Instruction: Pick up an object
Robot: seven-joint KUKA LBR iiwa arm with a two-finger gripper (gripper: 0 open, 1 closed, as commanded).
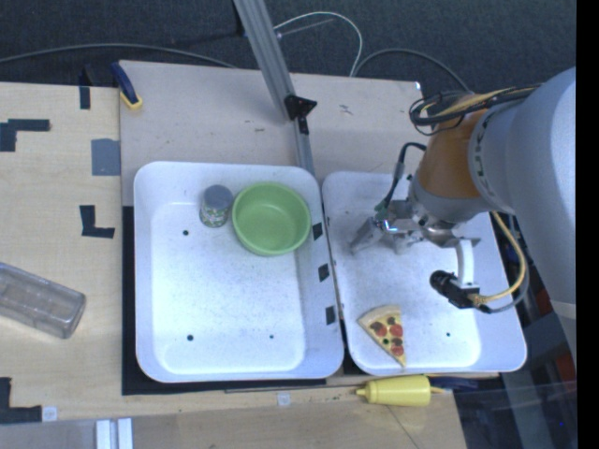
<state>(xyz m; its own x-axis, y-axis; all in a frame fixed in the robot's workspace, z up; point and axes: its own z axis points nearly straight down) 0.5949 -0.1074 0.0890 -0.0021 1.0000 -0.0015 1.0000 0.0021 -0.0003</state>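
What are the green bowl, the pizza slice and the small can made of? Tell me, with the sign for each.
Green bowl: likely plastic, with an even matte colour and smooth rim. Pizza slice: probably a plastic or rubber toy, with flat painted-looking toppings. Small can: seemingly metal, with a dull grey top and printed label, though too small to be sure.

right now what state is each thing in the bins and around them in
green bowl: upright, open side up, in the left bin
small can: standing upright, right beside the bowl
pizza slice: lying flat in the right bin
yellow bottle: on its side on the bench, in front of the right bin
gripper: low over the right bin, nothing seen between its fingers
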